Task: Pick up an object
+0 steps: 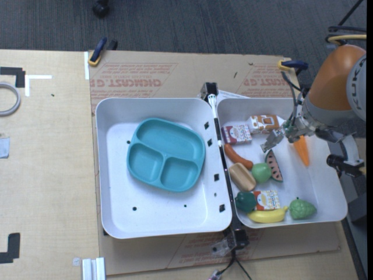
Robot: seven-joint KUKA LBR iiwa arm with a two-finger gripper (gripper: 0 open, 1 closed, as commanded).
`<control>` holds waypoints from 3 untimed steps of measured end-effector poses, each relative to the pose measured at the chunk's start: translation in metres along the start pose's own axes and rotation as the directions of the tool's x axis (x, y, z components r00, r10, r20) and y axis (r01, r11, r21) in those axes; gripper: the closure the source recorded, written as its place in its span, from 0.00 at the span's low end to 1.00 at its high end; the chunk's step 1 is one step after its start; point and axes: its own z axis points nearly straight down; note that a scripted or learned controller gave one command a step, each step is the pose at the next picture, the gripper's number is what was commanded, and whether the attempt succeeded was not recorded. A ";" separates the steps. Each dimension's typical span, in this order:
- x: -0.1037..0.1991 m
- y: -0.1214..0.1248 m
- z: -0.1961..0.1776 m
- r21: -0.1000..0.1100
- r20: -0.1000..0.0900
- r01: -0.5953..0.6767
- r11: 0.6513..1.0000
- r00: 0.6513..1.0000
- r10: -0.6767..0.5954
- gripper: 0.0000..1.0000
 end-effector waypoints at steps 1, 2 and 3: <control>0.006 -0.003 0.012 -0.001 0.000 0.306 0.952 0.952 -0.306 0.00; 0.031 -0.018 0.012 -0.001 0.000 0.449 0.894 0.894 -0.449 0.00; 0.064 0.034 0.012 0.000 -0.002 0.520 0.854 0.854 -0.520 0.00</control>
